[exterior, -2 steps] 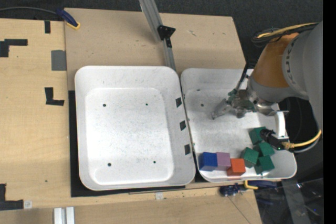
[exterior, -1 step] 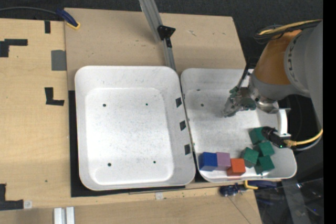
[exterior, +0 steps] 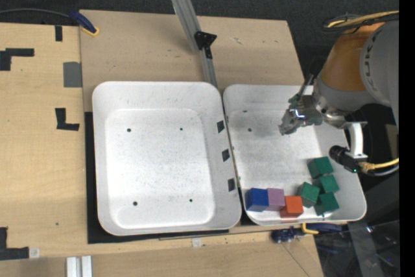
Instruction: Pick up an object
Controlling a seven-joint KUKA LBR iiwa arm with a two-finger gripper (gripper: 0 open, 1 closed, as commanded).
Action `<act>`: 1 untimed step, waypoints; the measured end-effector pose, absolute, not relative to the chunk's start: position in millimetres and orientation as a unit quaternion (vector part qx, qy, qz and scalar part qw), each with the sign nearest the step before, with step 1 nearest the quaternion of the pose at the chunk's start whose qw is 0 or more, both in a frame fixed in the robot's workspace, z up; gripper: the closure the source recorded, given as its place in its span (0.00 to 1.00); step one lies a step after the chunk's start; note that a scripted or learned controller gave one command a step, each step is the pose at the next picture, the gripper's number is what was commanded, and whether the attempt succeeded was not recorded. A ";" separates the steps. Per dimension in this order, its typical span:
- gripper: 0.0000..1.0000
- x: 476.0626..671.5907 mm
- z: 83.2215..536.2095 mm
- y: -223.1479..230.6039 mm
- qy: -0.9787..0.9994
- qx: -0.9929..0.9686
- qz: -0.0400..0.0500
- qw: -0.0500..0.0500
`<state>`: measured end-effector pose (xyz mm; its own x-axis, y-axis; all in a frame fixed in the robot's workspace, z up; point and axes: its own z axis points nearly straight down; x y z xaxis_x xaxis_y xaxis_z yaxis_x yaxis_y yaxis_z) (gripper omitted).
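The right bin holds a cluster of blocks along its near edge: a blue block, a purple block, an orange block and several green blocks at the near right corner. My gripper hangs over the far right part of this bin, well apart from the blocks, pointing down and to the left. Nothing shows between its fingers.
The left bin lies beside the right one. A slanted metal pole runs down to the gap between the bins. The arm's grey body with its orange band fills the right side. A yellow cable loops near the green blocks.
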<state>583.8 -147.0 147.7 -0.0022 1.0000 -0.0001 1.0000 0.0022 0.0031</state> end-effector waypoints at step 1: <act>1.00 577.9 207.7 -150.4 0.707 0.707 0.001 0.002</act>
<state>577.9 -150.4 207.7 -0.0010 1.0000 -0.0013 1.0000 0.0010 0.0047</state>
